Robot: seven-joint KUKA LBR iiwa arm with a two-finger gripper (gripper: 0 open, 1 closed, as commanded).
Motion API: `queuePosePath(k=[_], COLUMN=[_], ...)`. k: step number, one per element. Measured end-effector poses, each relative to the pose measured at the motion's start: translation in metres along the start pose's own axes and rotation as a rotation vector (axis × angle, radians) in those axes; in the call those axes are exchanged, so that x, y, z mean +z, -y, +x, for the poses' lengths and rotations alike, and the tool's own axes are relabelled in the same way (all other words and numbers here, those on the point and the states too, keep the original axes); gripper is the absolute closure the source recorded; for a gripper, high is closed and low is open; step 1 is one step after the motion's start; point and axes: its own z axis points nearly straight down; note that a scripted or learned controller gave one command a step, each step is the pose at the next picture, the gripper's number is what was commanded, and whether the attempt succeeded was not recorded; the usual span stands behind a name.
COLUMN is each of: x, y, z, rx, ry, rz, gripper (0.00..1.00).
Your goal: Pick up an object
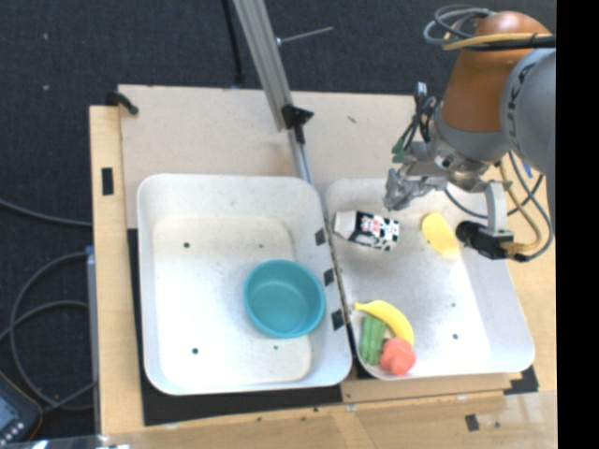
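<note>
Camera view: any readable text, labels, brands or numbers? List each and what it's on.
No text can be read.
Carton: black-and-white cow-patch print, any lettering too blurred to read.
Bowl, banana, yellow object, bins: no markings visible.

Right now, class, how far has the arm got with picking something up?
Done: the arm has reached over the right bin. In hand: the pincer hovers above the black-and-white carton; nothing shows between its fingers. Left: the whole grasp and lift. The lemon, banana, green piece and red fruit lie untouched, as does the teal bowl in the left bin.
</note>
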Motion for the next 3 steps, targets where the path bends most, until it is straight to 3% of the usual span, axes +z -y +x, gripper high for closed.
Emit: queuePosePath(k=[3], x=[-0.008], y=[0.021], z=[0.165], rx=[0.000], ry=[-0.001], rz=[0.004], gripper=[1.00])
